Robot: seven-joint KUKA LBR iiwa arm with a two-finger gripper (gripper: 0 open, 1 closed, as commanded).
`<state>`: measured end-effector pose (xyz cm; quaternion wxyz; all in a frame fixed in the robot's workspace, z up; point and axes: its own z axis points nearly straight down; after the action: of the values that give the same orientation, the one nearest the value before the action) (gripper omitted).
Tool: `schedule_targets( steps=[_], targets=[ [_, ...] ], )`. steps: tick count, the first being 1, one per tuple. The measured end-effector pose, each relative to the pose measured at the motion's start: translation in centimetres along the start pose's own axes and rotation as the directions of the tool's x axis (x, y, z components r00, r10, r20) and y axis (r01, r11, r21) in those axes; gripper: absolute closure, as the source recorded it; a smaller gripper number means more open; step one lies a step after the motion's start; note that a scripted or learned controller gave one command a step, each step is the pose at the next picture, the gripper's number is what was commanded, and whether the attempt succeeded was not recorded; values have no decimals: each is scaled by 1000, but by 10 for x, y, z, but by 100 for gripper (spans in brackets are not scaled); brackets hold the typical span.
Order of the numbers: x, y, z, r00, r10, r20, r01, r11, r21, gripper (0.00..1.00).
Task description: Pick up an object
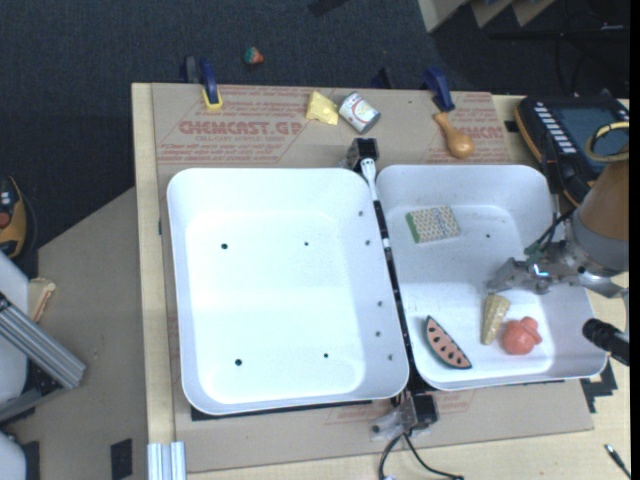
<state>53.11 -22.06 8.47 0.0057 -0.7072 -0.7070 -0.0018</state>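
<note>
The right bin (470, 183) holds several small things. A green speckled square pad (433, 224) lies near its back. A watermelon slice (446, 342) lies at the front left. A pale yellow cone (494, 318) lies just left of a red tomato-like ball (520, 336), and the two touch. My gripper (516, 275) hangs low over the bin's right half, just above and behind the cone, with nothing seen in its grasp. The grey arm (605, 218) comes in from the right edge.
The left bin (190, 268) sits beside the right one. Behind the bins on the cardboard lie a yellow wedge (322, 109), a small white box (359, 113) and a brown pear-shaped piece (455, 138). Blue clamps (208, 80) hold the board's back edge.
</note>
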Motion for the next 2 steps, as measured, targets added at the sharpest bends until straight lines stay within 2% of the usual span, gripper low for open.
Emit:
schedule_targets(
  steps=[1, 2],
  targets=[
    [24, -52, 1, 1000, 1, 7, -1, 1000, 1, 0],
    [23, -49, -10, 1000, 1, 11, -1, 1000, -7, 100]
  ],
)
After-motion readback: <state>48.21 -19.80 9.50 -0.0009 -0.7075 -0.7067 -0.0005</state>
